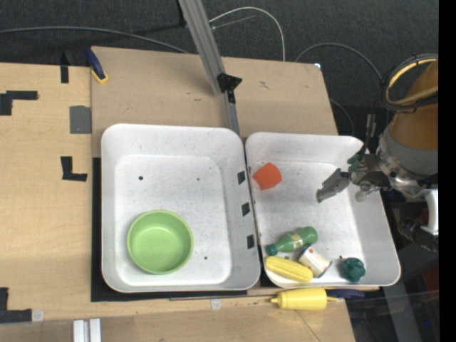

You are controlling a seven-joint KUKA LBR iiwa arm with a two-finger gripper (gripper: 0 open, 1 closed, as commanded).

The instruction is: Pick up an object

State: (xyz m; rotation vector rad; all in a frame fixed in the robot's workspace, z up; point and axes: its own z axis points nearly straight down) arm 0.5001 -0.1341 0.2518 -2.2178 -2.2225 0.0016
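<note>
Your gripper point(347, 184) hovers spread open and holding nothing over the right bin point(370, 223), near its right wall. The orange block point(267, 176) lies apart to its left, bare floor between them. A green bottle point(293, 240), corn cob point(288, 269) and dark green lump point(351, 268) crowd the front edge.

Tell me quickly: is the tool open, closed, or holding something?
Tool: cannot be told; it is above the right bin.

Blue-and-yellow clamp point(97, 65) on the bench point(178, 91).
</note>
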